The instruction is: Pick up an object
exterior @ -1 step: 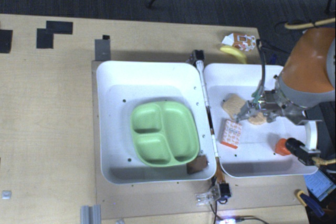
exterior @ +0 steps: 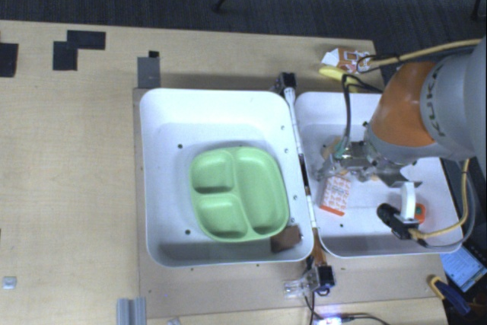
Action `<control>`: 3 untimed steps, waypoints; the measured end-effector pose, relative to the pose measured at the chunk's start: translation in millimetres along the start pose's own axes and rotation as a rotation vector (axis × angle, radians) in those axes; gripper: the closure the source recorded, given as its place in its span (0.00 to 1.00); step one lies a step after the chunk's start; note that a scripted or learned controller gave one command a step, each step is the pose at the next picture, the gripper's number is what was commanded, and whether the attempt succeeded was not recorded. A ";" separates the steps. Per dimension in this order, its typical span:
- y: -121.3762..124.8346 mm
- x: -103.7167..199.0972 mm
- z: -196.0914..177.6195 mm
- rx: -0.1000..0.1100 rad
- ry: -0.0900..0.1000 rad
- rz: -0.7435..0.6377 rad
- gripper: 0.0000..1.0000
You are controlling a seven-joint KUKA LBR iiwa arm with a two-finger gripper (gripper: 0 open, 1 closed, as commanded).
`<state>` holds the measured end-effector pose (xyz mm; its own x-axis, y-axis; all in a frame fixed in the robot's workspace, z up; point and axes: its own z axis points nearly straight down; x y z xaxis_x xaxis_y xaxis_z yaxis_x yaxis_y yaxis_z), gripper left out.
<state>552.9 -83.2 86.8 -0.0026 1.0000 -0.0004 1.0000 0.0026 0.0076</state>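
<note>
In the right bin (exterior: 358, 240) a flat white packet with orange-red print (exterior: 335, 195) lies near the left wall. My gripper (exterior: 335, 158) hangs low over the bin, just beyond the packet's far edge and close to it. The grey arm with its orange band (exterior: 403, 114) reaches in from the right and hides the middle of that bin. Nothing is seen held by the gripper.
The left bin (exterior: 163, 125) holds a green divided plate (exterior: 239, 192) and a small brown object (exterior: 285, 240) at its near right corner. On the bench behind the right bin lies a crumpled white and orange wrapper (exterior: 346, 58). The ridge where the two bins' walls meet (exterior: 300, 164) runs just left of the gripper.
</note>
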 end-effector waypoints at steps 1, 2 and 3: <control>1.7 0.3 -11.6 -0.005 0.000 0.000 1.00; 63.0 32.1 -98.9 0.001 0.001 -0.004 1.00; 62.1 31.5 -97.7 0.004 0.000 -0.003 0.00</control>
<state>614.2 -51.6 185.0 -0.0058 1.0000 0.0000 1.0000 0.0058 0.0031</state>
